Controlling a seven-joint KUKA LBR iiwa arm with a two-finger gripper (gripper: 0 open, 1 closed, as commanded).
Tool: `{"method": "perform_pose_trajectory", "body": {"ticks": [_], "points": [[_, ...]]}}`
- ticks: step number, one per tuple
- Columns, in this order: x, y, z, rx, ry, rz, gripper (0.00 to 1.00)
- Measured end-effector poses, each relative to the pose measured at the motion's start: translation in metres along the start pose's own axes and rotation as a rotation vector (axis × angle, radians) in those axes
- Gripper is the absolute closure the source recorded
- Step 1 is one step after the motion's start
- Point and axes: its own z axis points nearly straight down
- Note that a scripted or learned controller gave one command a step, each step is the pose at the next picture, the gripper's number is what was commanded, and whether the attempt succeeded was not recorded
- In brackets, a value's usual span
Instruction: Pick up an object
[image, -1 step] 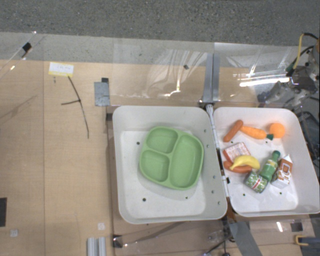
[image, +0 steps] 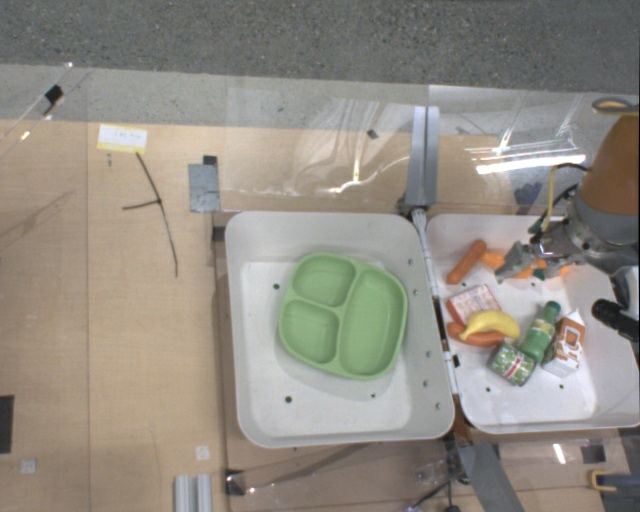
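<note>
The right bin (image: 580, 400) holds several toy foods: an orange carrot (image: 466, 262), a yellow banana (image: 490, 323), a red-and-white packet (image: 472, 300), a green bottle (image: 543, 335), a green can (image: 512, 365) and a small carton (image: 569, 345). My gripper (image: 524, 261) is low over the back of this bin, just right of the carrot, with small orange pieces (image: 553, 268) close around it. The arm (image: 612, 180) comes in from the upper right and hides the bin's far right corner.
The left bin (image: 250, 400) carries a green three-compartment plate (image: 343, 316). A metal post (image: 421, 160) stands behind the wall between the two bins. A black cable (image: 160, 215) and a grey block (image: 204, 185) lie on the bench at left.
</note>
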Motion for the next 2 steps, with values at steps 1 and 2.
{"method": "perform_pose_trajectory", "body": {"ticks": [1,2], "points": [[-0.015,0.056,0.039,0.001,-0.002,-0.266,0.0],[-0.061,0.007,0.045,-0.004,-0.003,-0.233,0.0]]}}
